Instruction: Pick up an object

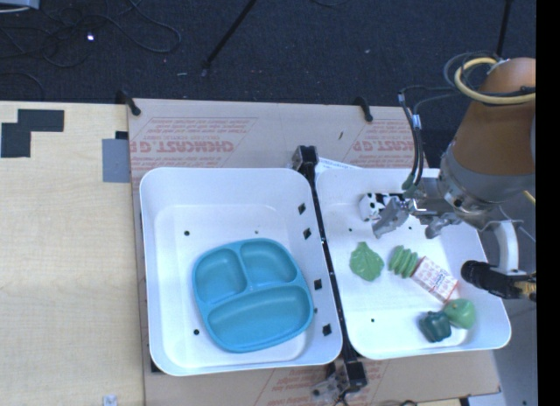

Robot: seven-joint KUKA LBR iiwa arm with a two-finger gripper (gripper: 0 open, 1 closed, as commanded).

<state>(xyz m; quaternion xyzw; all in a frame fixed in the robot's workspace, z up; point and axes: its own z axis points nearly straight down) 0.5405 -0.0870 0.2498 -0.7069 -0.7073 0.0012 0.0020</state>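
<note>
Black-and-white toy (374,205) in right bin (490,336), just left of end effector (411,219), fingers spread, holding nothing

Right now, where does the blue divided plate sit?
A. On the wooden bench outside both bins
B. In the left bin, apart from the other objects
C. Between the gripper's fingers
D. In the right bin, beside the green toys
B. The blue divided plate lies flat on the floor of the left bin, while the green toys and the other small objects lie in the right bin under the arm.
</note>
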